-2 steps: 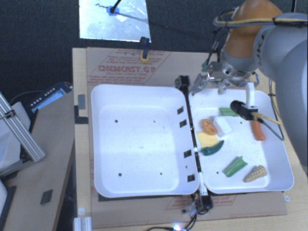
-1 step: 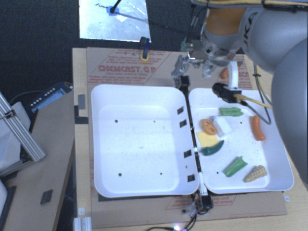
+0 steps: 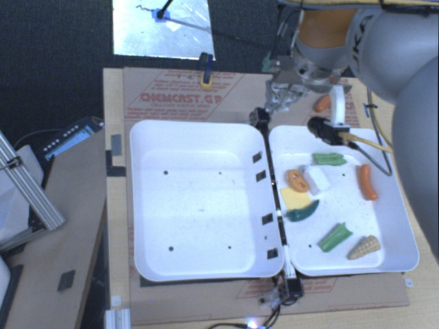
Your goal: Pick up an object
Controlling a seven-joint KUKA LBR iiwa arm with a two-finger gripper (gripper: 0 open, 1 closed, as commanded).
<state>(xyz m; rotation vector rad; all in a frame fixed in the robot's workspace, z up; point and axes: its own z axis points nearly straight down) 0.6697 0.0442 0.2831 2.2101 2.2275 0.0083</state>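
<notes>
My gripper [image 3: 280, 101] hangs above the far edge of the bins, over the top of the divider between them, and nothing shows in its grasp. The right bin [image 3: 391, 214] holds several toy foods: a green bean pod [image 3: 329, 160], an orange sausage [image 3: 368, 182], an orange ring [image 3: 297, 180], a white block [image 3: 317, 179], a yellow wedge [image 3: 293, 199], a dark green curved piece [image 3: 303, 212], a green piece [image 3: 335, 237] and a corn cob [image 3: 363, 247]. All of them lie nearer the camera than the gripper.
The left bin [image 3: 199, 197] sits beside the right one, with black clips [image 3: 260, 177] along the divider between them. A small orange thing [image 3: 320, 104] lies on the bench just behind the right bin. The arm's big grey body covers the upper right.
</notes>
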